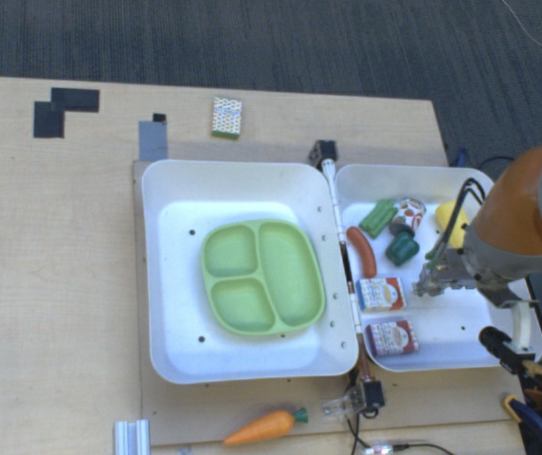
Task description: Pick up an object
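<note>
An orange plastic carrot lies on the wooden bench. The right white bin holds two small cartons, a red sausage and green vegetables. The gripper hovers there, finger state unclear. The left bin holds a green divided tray.

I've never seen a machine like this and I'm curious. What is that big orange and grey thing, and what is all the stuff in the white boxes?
That is a robot arm. One camera looks down on it from above the bench, and the arm reaches in from the right. At its tip is a gripper, like a two-fingered hand, hanging over the right bin. I cannot tell whether its fingers are open. That bin has toy food: a red sausage, a green pickle, a dark green pepper, something yellow and two small packets. The left bin holds a green tray with three sections. A toy carrot lies on the bench.
</note>
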Robot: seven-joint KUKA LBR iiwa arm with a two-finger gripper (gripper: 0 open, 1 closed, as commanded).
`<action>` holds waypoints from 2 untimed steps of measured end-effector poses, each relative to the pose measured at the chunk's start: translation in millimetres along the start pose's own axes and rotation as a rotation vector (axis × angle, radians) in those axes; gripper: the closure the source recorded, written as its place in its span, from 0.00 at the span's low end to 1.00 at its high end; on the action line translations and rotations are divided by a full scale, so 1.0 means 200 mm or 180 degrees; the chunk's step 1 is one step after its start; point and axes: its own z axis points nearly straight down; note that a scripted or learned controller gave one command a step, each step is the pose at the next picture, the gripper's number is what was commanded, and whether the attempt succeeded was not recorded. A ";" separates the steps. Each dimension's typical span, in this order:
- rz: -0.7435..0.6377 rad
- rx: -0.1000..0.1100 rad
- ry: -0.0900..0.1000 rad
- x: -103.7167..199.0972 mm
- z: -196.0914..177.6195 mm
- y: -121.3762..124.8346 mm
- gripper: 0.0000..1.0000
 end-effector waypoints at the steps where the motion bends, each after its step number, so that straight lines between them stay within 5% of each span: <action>1: 0.0001 0.0001 -0.0002 0.00 0.00 0.00 0.00; 2: -0.0007 -0.0009 -0.0002 0.00 -0.05 0.01 1.00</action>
